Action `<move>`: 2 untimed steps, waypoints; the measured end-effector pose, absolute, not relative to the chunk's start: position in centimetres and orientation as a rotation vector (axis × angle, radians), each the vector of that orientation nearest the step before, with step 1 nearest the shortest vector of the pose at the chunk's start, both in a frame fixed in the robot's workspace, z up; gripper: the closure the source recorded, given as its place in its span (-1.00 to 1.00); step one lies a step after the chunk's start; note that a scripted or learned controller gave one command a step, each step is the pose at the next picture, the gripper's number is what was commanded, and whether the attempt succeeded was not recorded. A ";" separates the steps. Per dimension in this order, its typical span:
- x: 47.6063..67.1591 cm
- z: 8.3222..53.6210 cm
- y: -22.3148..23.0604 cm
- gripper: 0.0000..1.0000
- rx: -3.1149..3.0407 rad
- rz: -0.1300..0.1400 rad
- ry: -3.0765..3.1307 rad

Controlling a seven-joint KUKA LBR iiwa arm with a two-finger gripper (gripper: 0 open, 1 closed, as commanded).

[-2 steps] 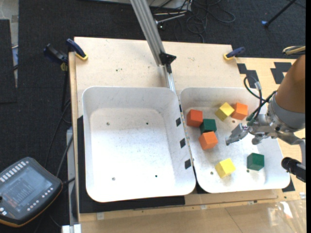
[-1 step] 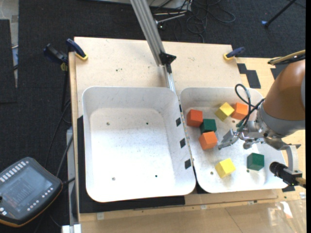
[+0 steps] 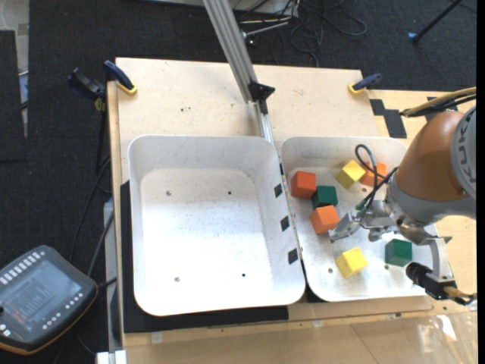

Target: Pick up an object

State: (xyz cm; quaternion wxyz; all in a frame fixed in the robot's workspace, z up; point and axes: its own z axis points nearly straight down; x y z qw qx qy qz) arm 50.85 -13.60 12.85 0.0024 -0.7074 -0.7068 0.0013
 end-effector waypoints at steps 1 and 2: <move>51.0 14.1 -13.7 1.00 -2.223 -0.001 -2.222; 51.1 18.5 -14.3 1.00 -2.224 -0.004 -2.226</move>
